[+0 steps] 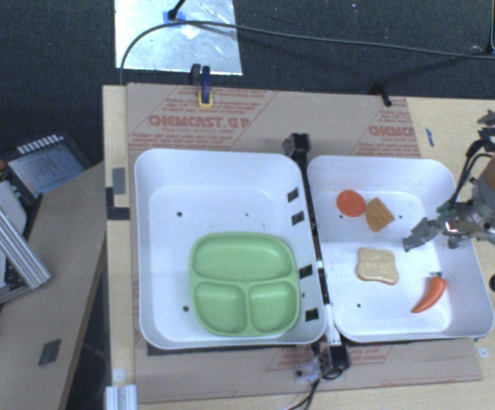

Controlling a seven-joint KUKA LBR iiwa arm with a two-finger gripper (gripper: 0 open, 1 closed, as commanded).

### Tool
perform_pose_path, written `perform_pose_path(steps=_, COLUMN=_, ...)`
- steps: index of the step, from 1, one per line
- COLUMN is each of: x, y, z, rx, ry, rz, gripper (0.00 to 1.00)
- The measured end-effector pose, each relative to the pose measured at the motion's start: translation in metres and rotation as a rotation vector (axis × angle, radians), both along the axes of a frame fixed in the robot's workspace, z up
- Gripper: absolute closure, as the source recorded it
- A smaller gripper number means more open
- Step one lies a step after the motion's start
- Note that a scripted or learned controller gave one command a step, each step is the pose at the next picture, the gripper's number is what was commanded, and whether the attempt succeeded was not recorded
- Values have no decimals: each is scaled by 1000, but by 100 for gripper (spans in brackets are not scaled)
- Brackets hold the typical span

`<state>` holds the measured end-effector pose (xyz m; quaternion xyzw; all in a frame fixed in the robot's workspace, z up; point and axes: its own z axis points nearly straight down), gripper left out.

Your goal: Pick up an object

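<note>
The right bin (465, 314) holds four small items. A round orange-red slice (351, 202) lies near its back left, with a brown cracker-like piece (379, 214) touching it on the right. A pale toast slice (376, 266) lies in the middle. An orange-red pepper (430, 294) sits at the front right. My gripper (435, 231) reaches in from the right edge and hovers over the bin's right part, above the pepper and to the right of the toast. It holds nothing that I can see.
The left bin (162, 229) holds a green three-compartment plate (243, 282). Black clips run along the divider (311, 246) between the bins. Cardboard lies under both bins. A cable crosses the dark floor behind, and metal parts stand at the far left.
</note>
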<state>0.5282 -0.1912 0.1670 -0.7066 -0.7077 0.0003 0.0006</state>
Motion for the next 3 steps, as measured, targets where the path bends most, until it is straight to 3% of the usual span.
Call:
perform_pose_path(steps=1, x=-3, y=-3, z=-62, rx=0, ry=1, rz=-1, gripper=0)
perform_pose_path(steps=2, x=-1, y=-4, z=-80, rx=-1, ry=-5, rz=-1, gripper=0)
perform_pose_path(steps=3, x=2, y=-2, z=-67, rx=1, ry=-12, rz=1, gripper=100)
